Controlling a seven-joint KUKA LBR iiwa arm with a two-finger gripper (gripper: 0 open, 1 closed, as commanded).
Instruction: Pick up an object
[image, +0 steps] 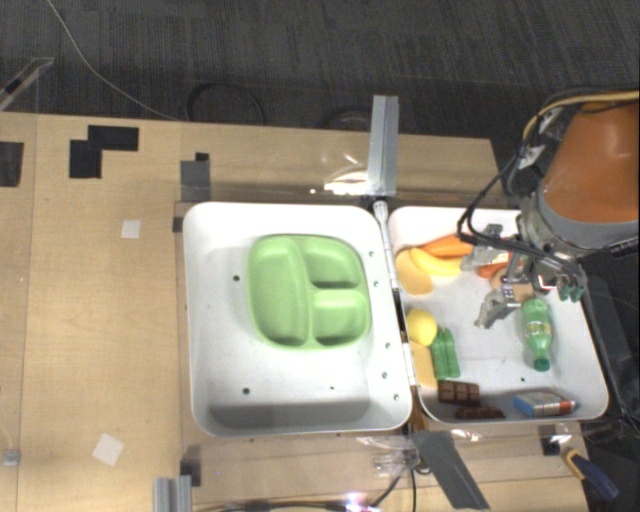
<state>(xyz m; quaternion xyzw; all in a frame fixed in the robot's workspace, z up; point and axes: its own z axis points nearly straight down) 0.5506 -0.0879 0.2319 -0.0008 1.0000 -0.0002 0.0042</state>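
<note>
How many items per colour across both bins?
Green: 3 - divided plate, bottle, small green item
Yellow: 2 - banana, lemon
Orange: 1 - carrot
Brown: 1 - chocolate bar
Blue: 1 - small box
Total: 8

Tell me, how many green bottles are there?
2. One bottle lies at the right bin's right side, a darker one by its left wall. The arm may hide more.

The two shallow white bins (215, 400) look like smooth, slightly glossy plastic. The light-green sectioned tray (305, 290) is matt plastic. The bench top (90, 330) shows pale wood grain with a dull finish. The small green bottle (537, 333) is shiny plastic. The upright grey post (384, 145) looks like brushed metal.
</note>
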